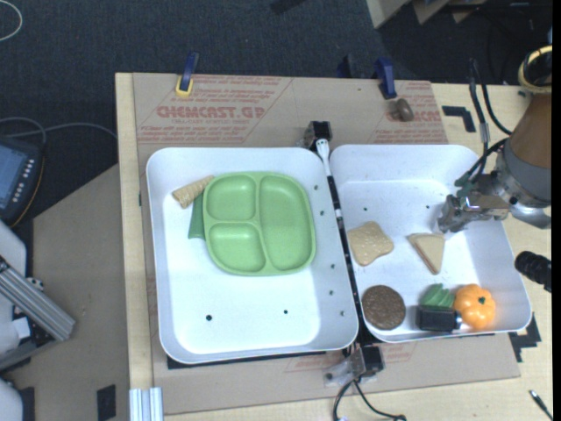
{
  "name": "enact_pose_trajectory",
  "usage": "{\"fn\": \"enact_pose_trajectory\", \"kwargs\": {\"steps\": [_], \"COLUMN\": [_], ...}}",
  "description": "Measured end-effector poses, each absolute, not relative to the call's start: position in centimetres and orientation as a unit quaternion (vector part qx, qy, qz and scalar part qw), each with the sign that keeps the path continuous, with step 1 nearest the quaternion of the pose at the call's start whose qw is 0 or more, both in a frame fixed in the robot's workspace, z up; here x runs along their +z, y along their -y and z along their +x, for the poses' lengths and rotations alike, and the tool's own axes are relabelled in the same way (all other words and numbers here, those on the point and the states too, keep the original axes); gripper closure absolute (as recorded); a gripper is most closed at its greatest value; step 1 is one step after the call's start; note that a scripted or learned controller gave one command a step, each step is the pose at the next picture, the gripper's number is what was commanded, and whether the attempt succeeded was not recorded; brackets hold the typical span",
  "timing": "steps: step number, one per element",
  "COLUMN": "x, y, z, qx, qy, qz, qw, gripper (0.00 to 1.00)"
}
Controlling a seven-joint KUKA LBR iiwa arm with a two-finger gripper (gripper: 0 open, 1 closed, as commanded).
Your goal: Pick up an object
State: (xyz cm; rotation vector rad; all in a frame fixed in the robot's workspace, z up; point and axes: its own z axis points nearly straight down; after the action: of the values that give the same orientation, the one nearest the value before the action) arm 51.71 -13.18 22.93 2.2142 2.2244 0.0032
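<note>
My gripper [454, 212] hangs over the right bin [394, 153], near its right side, just above and to the right of a tan wedge [429, 252]. Nothing shows in its grasp. Left of the wedge lies a tan toast slice [369, 243]. Along the bin's front edge are a brown round disc [384, 306], a green piece [436, 297] on a black block [436, 320], and an orange pumpkin [475, 306]. The grey arm with its orange band [535, 139] comes in from the right.
The left bin [245, 318] holds a green divided plate [259, 222] with a tan piece [191, 191] at its upper left corner. A black clamp [319, 133] sits between the bins at the back. Cables [480, 103] trail near the arm.
</note>
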Motion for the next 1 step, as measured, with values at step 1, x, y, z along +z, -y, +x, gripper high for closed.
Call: {"fn": "enact_pose_trajectory", "kwargs": {"steps": [1], "x": [23.51], "y": [8.74], "z": [55.73], "qx": [0.002], "qy": [-0.71], "qz": [0.705], "qw": [0.002], "gripper": [1.0]}}
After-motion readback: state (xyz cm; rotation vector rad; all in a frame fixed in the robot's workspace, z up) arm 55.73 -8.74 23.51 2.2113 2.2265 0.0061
